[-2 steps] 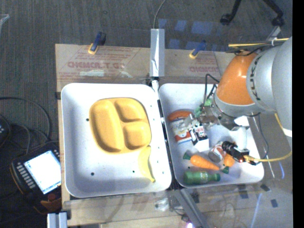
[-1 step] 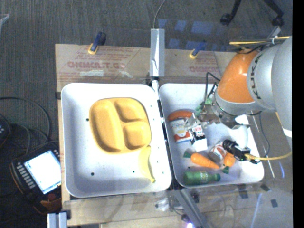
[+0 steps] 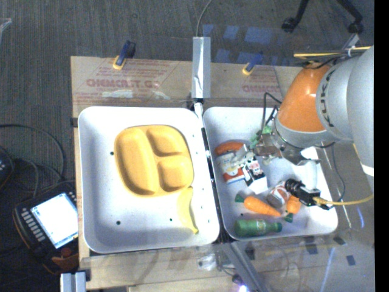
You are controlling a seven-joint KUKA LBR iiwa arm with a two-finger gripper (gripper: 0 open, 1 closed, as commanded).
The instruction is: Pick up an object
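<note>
Nearest, at 5 o'clock in the right bin [image 3: 331, 224], a green bottle [image 3: 258, 227] lies along the front wall, with a carrot [image 3: 262, 206] just behind it and a small red-and-white item [image 3: 279, 194] beside that. Toward the bin's middle sit a red-and-white packet [image 3: 231, 168] and a red-orange lid-like piece [image 3: 230, 146] at 9 o'clock. The jaws [image 3: 262, 143] hang over the bin's middle, above the packet; whether they are wide or narrow cannot be told. In the left bin [image 3: 97, 224], a banana [image 3: 186, 208] lies at 5 o'clock, touching a yellow tray [image 3: 155, 158] that fills the centre. The arm [image 3: 316, 102] enters at 2 o'clock. Both bins rest on the table [image 3: 140, 84].
</note>
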